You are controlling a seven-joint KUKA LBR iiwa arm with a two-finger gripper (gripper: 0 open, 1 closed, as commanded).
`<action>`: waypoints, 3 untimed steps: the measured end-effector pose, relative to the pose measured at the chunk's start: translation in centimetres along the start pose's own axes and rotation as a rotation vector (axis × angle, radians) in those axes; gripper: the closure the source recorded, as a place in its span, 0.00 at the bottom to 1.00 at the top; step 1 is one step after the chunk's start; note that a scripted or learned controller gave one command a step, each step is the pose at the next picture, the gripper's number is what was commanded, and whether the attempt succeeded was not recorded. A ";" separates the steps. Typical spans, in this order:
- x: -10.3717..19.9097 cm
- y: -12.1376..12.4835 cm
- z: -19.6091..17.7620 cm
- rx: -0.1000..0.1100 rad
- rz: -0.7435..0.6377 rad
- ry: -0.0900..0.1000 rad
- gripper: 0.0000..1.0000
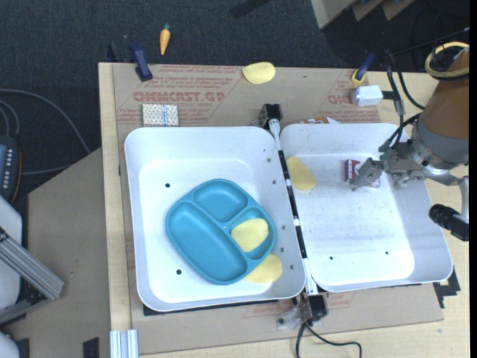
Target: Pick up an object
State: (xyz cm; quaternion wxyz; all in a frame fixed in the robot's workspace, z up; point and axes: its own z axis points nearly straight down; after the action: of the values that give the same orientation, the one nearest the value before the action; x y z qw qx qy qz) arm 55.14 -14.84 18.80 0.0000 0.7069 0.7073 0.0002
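Printed in faded red on the brown cardboard sheet (195, 89) under both bins: "CHEMCAST GP", partly cut off by the bins; the same print repeated at the right, too pale to read fully. Small patterned label or packet (160, 114) lying on the cardboard near the left bin's far corner, its writing too small to read.

Left shallow white bin (149, 170): holding a blue plastic divided tray (203, 233) with three compartments. Sitting in the tray's small right compartment, a pale yellow rounded piece (250, 233). Just beyond the tray's near-right edge, on the bin floor, a second flat yellow piece (264, 270), touching or tucked against the tray.

Right shallow white bin (358, 263): holding a yellow oval piece (301, 174) close to its left wall, and a small dark red and white packet (351, 170) near the far side, its printing unreadable.

Grey two-finger gripper (370, 176) low inside the right bin, just beside the dark red packet, at its right edge. Whether open, closed or gripping: cannot tell from this angle.

Outside the bins: another yellow oval piece (258, 72) on the cardboard's far edge, a small orange carrot-shaped toy (165, 40) on the dark floor, a blue clip (139, 61) at the far-left corner, a white block (367, 94) far right.
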 end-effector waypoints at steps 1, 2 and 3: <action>-0.8 5.2 9.9 -0.009 0.000 -0.003 0.00; -2.7 5.1 9.9 -0.011 -0.001 -0.003 0.00; -6.3 6.1 4.7 -0.003 0.000 -0.003 0.00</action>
State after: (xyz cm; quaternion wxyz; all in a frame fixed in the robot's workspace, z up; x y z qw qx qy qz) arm 61.26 -21.10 14.05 0.0019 0.7071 0.7072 0.0001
